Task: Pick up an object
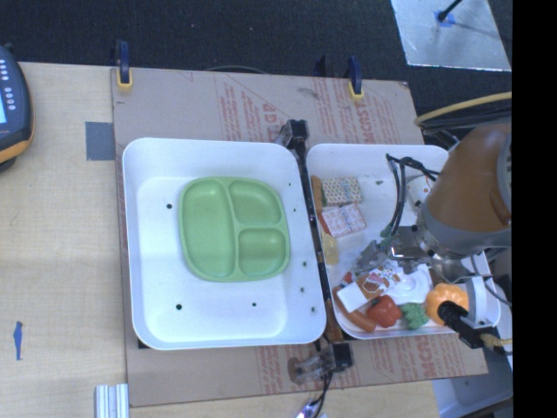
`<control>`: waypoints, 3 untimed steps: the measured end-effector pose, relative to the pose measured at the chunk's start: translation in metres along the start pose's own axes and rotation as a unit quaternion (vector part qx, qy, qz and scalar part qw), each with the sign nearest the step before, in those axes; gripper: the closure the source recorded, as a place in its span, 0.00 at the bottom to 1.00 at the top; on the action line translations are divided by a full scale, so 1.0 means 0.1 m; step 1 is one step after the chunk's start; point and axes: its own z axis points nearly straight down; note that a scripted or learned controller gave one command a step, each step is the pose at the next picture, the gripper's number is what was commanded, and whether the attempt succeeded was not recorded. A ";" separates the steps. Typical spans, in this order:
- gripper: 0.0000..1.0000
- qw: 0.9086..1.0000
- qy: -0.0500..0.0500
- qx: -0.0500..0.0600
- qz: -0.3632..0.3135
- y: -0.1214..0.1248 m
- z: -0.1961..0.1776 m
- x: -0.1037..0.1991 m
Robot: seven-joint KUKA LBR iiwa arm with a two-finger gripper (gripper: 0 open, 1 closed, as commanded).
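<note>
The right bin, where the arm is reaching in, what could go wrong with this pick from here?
1. The items in the right bin lie crowded together: the red piece, the green piece and the orange piece touch or nearly touch, so the tool may nudge neighbours or catch two.
2. The arm covers part of that bin, so the grasp may be hard to check.

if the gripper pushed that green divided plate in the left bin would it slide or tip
The green divided plate lies flat and low on the left bin floor, so it would probably slide, not tip. It looks like stiff, light plastic. Its shallow rim could be hard to pinch.
</note>
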 end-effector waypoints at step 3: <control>1.00 1.000 -0.001 -0.015 -0.006 0.53 -0.61 0.70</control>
